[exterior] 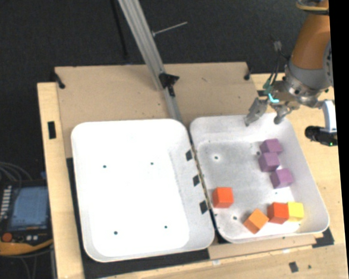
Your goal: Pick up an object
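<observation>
Over the far rim of the right bin (304, 156), my gripper (266, 114) is hanging with its two fingers spread apart and nothing between them. By my reckoning the task is barely begun: I am positioned above the bin, but no block is lifted, and the descent, the close and the raise are all left to do.

Every candidate is lying in the right bin. Taking the gripper as my landmark, the nearest purple block (273, 146) is sitting just below it in the view, with a second purple block (268, 160) touching that one and a third purple block (282, 177) a little farther on. Well apart from the gripper, toward the bin's near edge, an orange block (222, 196) is resting alone, while a tilted orange block (256, 220), a red block (278, 211) and a yellow block (295, 210) are crowding together.

I am judging the nearest purple block the likely target. It is roughly cubic, so it is showing no real long axis; its faces are sitting about square to the bin walls. The left bin (136, 186) is lying well apart from the gripper on the counter (58, 174).
</observation>
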Controlling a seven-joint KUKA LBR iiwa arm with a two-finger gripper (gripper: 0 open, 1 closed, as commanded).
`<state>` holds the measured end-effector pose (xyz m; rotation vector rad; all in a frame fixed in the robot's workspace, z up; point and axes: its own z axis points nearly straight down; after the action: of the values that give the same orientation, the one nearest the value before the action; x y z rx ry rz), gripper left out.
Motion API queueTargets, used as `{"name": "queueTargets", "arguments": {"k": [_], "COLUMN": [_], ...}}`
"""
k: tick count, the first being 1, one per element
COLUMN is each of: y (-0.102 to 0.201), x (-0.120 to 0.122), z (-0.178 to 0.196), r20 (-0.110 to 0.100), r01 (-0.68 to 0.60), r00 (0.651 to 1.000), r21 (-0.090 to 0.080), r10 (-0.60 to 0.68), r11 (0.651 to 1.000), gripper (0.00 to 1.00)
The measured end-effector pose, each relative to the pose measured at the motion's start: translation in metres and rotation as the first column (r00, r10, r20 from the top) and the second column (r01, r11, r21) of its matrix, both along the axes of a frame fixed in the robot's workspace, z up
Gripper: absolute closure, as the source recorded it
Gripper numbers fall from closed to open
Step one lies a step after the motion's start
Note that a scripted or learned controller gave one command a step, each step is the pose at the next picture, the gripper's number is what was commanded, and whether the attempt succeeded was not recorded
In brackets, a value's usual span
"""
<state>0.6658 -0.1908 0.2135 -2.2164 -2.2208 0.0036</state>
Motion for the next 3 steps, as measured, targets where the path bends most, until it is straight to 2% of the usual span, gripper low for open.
{"name": "queueTargets", "arguments": {"k": [1, 2, 3], "y": [-0.001, 0.005, -0.004], "x": [0.001, 0.006, 0.004], "z": [0.003, -0.049, -0.108], "r20": [0.003, 0.005, 0.000], "r01": [-0.003, -0.003, 0.002], "r00": [1.000, 1.000, 1.000], "r21": [-0.005, -0.004, -0.004], "r10": [0.003, 0.003, -0.002], "r11": [1.000, 1.000, 1.000], "gripper": [0.00, 0.00, 0.00]}}
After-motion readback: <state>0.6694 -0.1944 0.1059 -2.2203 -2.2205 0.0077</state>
